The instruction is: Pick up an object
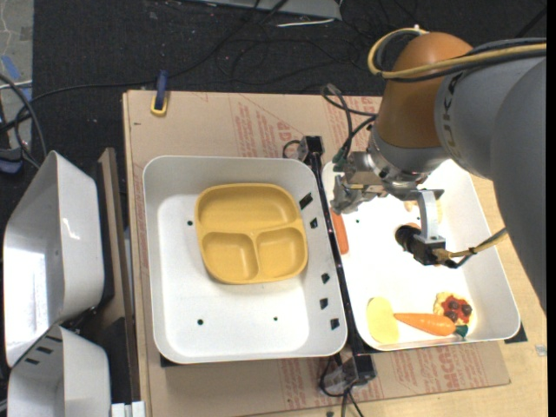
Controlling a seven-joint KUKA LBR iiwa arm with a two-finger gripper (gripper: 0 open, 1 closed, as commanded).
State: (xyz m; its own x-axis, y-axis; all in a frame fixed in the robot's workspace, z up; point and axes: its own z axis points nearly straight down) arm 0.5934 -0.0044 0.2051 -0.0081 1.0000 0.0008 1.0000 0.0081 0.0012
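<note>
In the right bin (491, 259), my gripper (347, 196) hangs low over the bin's far left corner, under the orange wrist band. Just in front of it, a thin orange stick (340, 234) lies along the bin's left wall, close to the gripper's tip; whether they touch is unclear. At the bin's near edge lie a pale yellow round piece (380, 318), an orange carrot (426, 323) and a small red and yellow toy food item (454, 307). I see nothing held in the gripper.
The left bin (174, 320) holds a yellow divided plate (252, 232). The black divider between the bins runs right beside the gripper. Cables trail over the dark floor beyond the bench, and white tubs stand at far left.
</note>
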